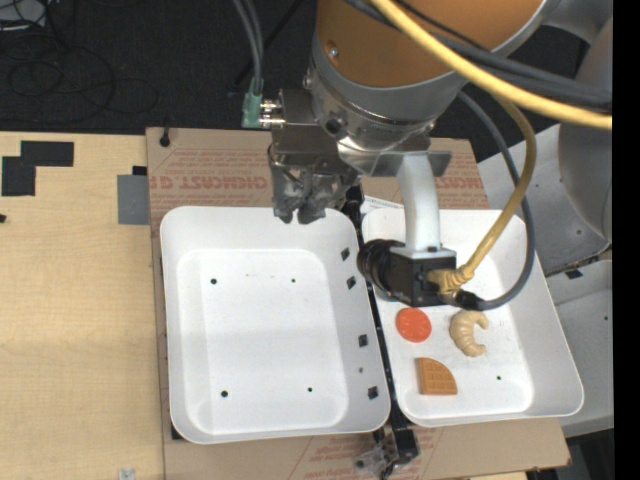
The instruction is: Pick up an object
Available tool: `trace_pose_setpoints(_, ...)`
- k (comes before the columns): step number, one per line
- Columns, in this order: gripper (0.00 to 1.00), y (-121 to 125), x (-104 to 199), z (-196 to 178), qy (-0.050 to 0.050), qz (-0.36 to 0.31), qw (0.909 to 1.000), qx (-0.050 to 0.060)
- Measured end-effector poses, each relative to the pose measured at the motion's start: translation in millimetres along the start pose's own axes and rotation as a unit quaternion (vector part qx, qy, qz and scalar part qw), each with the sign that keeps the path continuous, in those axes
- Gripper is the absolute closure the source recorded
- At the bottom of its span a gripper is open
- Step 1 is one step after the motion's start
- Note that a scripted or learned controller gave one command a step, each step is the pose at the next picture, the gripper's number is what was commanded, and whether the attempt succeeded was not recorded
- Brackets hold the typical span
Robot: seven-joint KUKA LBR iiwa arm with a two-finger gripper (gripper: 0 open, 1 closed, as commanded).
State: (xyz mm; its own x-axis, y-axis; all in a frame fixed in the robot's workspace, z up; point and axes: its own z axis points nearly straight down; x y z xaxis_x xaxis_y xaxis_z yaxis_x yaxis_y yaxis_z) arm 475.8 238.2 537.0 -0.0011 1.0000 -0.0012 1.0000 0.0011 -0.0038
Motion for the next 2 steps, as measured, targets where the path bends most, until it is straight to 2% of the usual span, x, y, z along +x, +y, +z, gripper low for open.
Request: trace_pose_setpoints(2,1.00,10.2,5.6,0.1,-0.001,0.001,1.0000,-0.001)
